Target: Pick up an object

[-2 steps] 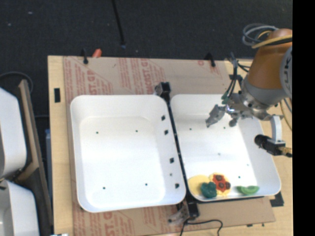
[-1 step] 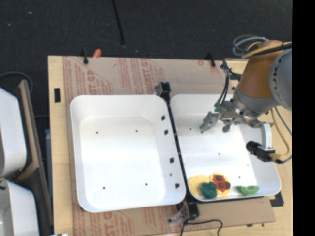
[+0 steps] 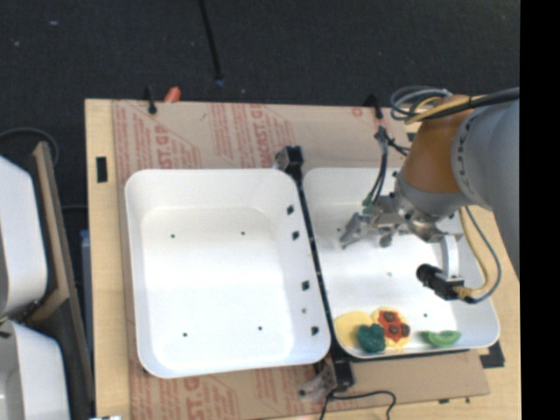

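The desk (image 3: pixel 210 129) is a pale wooden slab topped with a sheet of brown cardboard printed with red lettering. On it sit two shallow white bins with smooth, glossy plastic walls and rounded corners, set side by side and touching along a dark seam studded with small black clips. The left bin (image 3: pixel 149 322) has a flat floor marked by a few tiny dark dots. The right bin (image 3: pixel 341 182) carries the objects, all gathered along its near edge: a flat yellow piece (image 3: pixel 350 329), a lumpy dark green object (image 3: pixel 371 339) resting against it, an orange-and-red rounded toy (image 3: pixel 392 324) just beside the green one, and a small bright green curved piece (image 3: pixel 441 338) a little apart, toward the bin's near right corner.

The arm (image 3: pixel 472 160) comes in from the right — a thick grey cylinder with a glossy orange band above the wrist, with thin cables looping around it. Its tool (image 3: pixel 360 227) is a pale metallic assembly hanging over the far half of the right bin, well apart from the cluster of objects. Nothing is visible between its fingers, and whether they are spread or closed I cannot tell — the parts are too small and blurred.
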### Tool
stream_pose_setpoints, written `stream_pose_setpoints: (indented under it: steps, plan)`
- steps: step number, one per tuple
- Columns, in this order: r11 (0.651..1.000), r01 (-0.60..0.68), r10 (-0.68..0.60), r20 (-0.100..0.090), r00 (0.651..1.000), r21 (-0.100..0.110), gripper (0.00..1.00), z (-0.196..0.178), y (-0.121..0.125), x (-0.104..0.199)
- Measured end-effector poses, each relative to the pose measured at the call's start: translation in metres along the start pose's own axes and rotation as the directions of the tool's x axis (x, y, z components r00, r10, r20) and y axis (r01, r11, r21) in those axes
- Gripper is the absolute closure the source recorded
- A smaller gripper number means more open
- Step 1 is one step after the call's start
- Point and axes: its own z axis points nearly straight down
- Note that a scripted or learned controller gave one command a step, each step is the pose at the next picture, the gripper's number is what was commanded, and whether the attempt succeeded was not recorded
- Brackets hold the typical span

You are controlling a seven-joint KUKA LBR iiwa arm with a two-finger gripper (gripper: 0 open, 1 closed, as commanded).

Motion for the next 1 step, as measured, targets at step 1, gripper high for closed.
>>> stream_pose_setpoints:
  steps: [1]
  plan:
    - [1.000, -0.001, 0.001, 0.001, 1.000, -0.007, 1.00, -0.0137, 0.0017, -0.0011]
